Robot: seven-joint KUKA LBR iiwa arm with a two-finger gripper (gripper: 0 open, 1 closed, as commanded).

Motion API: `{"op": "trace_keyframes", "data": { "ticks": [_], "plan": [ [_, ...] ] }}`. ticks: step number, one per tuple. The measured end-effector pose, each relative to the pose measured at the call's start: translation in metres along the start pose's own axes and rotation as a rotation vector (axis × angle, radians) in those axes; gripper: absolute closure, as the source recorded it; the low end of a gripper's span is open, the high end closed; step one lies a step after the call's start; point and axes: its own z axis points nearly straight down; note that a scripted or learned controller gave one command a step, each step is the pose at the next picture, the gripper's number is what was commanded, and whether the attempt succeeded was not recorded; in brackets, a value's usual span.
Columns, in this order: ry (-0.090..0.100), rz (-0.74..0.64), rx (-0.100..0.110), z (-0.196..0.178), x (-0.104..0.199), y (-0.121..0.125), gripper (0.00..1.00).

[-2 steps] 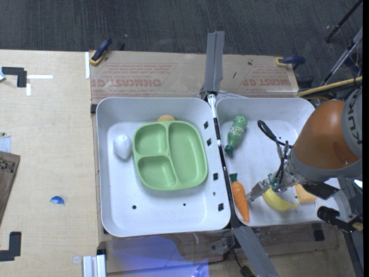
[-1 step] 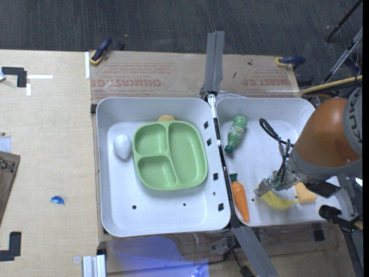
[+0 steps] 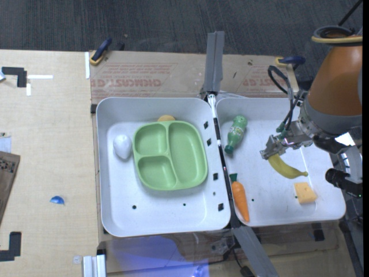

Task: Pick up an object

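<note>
My claw (image 3: 275,149) hangs low in the right bin (image 3: 328,212), just above the upper end of the banana (image 3: 286,167). From this height the metal of the wrist crowds the tips together, so I cannot tell how wide the claw stands, and I see nothing caught in it. The banana lies flat on the bin floor, its curve running down and to the right from under me. I judge the pick not yet made: I am placed over a likely target, and the closing and the lift are both left to do.

Further out in my bin, the green bottle (image 3: 234,133) lies tilted near the dividing wall, well apart from me. The carrot (image 3: 240,199) rests along the lower left edge, and the yellow block (image 3: 305,193) sits just beyond the banana's far tip. Any of these would serve the task, but the banana is nearest.

In the left bin (image 3: 109,212) a green divided plate (image 3: 170,155) lies in the middle, a small white lump (image 3: 122,146) touching its left rim, and something yellow (image 3: 166,119) peeks over its top edge.

Behind the bins a strip of cardboard (image 3: 144,75) carries red printed lettering, seen upside down; I cannot read it surely. The bottle's label is too small to make out.
</note>
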Motion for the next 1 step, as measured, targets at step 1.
{"op": "trace_keyframes", "data": {
  "ticks": [1],
  "plan": [
    [0.001, 0.327, 0.004, 0.0523, 0.0040, 0.0066, 1.00]
  ]
}}
